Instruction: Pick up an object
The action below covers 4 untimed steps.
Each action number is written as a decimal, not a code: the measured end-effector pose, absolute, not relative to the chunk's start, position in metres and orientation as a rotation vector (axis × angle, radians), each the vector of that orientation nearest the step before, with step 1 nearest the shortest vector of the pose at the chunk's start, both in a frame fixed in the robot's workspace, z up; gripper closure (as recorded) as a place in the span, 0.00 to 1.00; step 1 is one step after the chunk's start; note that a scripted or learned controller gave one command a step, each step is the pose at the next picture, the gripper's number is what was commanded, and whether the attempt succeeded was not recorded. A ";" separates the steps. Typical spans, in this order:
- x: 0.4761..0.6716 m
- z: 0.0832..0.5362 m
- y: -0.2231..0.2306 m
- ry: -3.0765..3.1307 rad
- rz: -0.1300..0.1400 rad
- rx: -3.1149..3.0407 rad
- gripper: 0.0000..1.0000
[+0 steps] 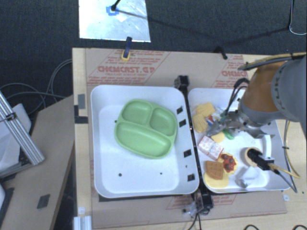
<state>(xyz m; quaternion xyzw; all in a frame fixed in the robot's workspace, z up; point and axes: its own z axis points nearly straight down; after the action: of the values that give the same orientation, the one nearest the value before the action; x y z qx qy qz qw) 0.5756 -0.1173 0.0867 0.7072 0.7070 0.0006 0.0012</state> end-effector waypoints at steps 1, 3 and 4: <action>0.578 0.099 -0.118 2.214 0.010 2.213 1.00; 0.580 0.203 -0.126 2.220 0.006 2.213 1.00; 0.582 0.226 -0.127 2.224 0.004 2.214 1.00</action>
<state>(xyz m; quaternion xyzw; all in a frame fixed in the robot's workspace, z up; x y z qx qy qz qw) 0.5816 -0.1265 0.2260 0.7055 0.7087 0.0014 0.0017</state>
